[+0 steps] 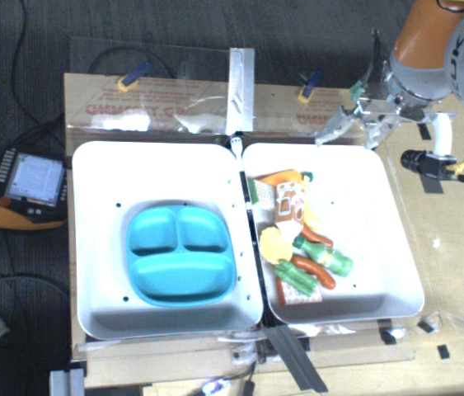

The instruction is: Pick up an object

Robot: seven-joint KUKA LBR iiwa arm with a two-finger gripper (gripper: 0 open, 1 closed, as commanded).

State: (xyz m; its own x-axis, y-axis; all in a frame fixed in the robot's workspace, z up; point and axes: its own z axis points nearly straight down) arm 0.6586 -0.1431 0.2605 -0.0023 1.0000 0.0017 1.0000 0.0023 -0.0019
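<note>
Above the right bin's far edge, toward one o'clock, my gripper point(369, 122) hangs with nothing between its fingers.

My fingers stand spread apart over the rim of the right bin point(380, 221), well away from the pile of toy food point(302, 242) that lies against this bin's left wall, at about nine o'clock from its middle. On that pile sits a small orange carton point(285, 195) with printing too small for me to read, a yellow round piece point(274, 244), a green vegetable point(324, 256) and a red-orange one point(314, 271). At nine o'clock of the surface point(450, 238), the left bin point(100, 188) holds a blue divided plate point(182, 252). Red lettering runs across the cardboard point(133, 106) at twelve o'clock, blurred beyond reading.
</note>
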